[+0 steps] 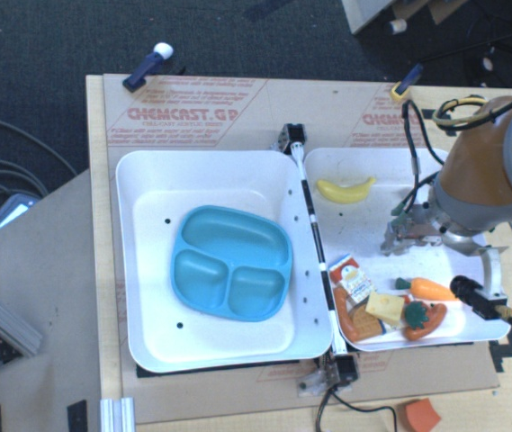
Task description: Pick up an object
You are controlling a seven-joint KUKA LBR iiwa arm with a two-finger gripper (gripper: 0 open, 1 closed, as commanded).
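The arm (485,165) reaches in from the right, wrist bent down over the right bin (377,165). Its gripper (406,238) hangs below the banana (345,189); I can't tell its state.

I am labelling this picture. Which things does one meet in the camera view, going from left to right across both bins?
Blue divided plate → banana → gripper → carrot.

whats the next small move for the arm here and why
Probably a short shift toward the near end of the right bin, then down. The pincer sits over bare bin floor, with the banana off toward the far end and the carrot and cheese wedge clustered nearer, so nothing lies under it to grasp.
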